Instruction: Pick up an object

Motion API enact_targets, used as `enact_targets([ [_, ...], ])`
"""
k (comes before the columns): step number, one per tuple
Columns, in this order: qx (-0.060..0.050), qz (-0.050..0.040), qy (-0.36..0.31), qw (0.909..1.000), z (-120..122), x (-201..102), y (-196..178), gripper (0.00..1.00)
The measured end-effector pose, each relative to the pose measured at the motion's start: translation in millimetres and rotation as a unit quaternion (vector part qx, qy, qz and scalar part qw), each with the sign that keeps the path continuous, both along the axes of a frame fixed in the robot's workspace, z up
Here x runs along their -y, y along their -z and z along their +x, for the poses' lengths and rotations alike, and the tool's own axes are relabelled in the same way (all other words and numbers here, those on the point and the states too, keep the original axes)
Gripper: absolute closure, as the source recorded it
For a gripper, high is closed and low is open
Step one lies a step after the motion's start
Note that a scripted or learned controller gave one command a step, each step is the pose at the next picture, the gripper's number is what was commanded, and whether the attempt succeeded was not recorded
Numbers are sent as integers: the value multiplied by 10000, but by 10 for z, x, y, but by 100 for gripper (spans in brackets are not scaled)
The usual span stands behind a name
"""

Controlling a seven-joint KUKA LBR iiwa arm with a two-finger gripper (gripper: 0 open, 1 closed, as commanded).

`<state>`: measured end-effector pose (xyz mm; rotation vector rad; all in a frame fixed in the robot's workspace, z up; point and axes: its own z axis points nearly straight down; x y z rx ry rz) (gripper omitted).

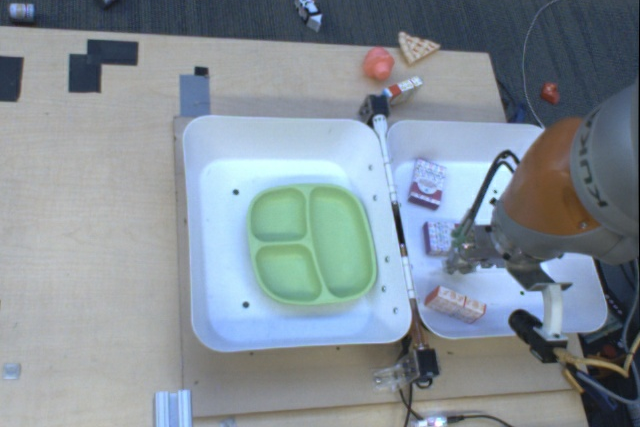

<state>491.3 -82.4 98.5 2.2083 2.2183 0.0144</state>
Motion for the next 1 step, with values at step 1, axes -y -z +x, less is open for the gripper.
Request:
enact_targets([
  [1,-2,1,3,10000,-1,-1,1,0],
])
